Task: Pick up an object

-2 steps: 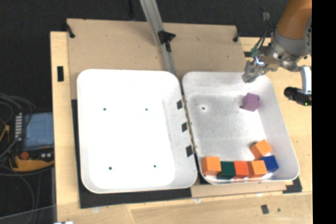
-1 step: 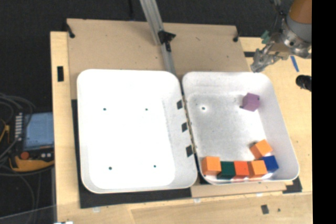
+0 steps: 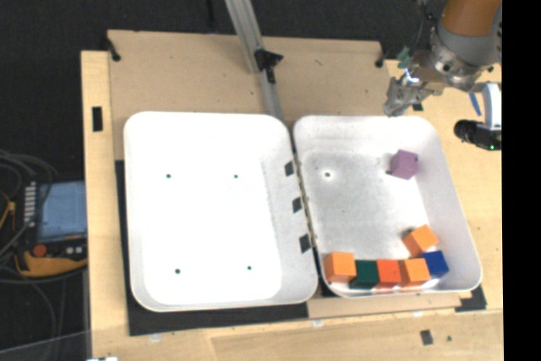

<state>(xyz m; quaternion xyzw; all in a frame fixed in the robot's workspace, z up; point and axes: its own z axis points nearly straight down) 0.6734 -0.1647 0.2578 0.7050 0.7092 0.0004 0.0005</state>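
Approach step, nothing grasped yet. Claw (image 3: 401,100) poised at far rim of right bin (image 3: 452,190); finger state impossible to tell. Purple cube (image 3: 403,164) just below and nearer, alone. Next: descend, straddle cube, close. Orange, green, blue blocks (image 3: 389,270) well beyond.

— Where does the camera sit?
— Above the bench (image 3: 211,72), looking down at a slant, far enough back to take in both bins (image 3: 207,207) (the gripper (image 3: 401,100) hangs at the right one's far edge).
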